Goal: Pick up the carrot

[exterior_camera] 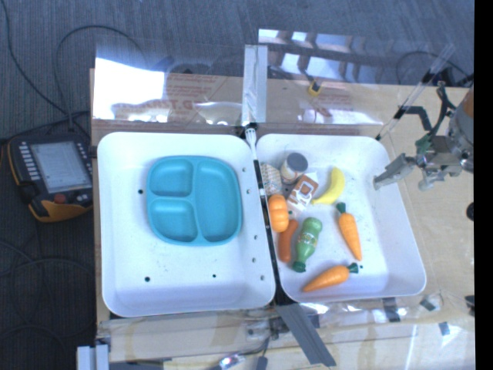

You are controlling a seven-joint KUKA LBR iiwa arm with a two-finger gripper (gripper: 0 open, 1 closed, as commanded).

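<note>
At the frame's right edge, the claw (pixel 397 172) hangs above the right bin's (pixel 400 237) rim; its grip cannot be told. A carrot (pixel 350 233) lies below-left of it, another carrot (pixel 327 277) lower, near a green bottle (pixel 307 241).

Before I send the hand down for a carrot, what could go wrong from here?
1. Three orange toy carrots lie in the right white bin: one upright at right, one along the front, one wedged beside the green plastic bottle. The program may target the crowded one.
2. The hand sits at the bin's right rim and could clip it descending.
</note>
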